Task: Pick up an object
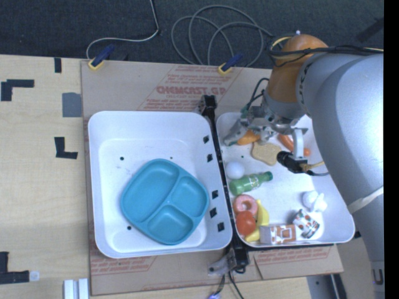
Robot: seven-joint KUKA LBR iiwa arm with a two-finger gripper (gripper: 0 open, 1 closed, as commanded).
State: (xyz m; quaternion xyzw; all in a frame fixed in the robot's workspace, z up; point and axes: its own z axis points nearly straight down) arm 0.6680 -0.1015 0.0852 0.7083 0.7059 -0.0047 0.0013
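Note:
My gripper (254, 128) is low over the far left part of the right bin (340, 220), under the orange band of the arm. An orange carrot-like piece (247, 138) lies right at the gripper's tip, and I cannot tell whether it is gripped. A tan toast slice (267, 152) and a red-orange piece (286, 141) lie just beside it. Nearer the front are a white egg (235, 169), a green bottle (249, 182), a pink donut (244, 202), a red tomato (245, 222) and a yellow banana (261, 217).
A blue divided plate (164, 200) lies in the left bin (103, 142). A small printed box (278, 233), a patterned item (307, 224) and a white lump (313, 199) sit at the right bin's front right. The arm's grey body covers the bin's right side.

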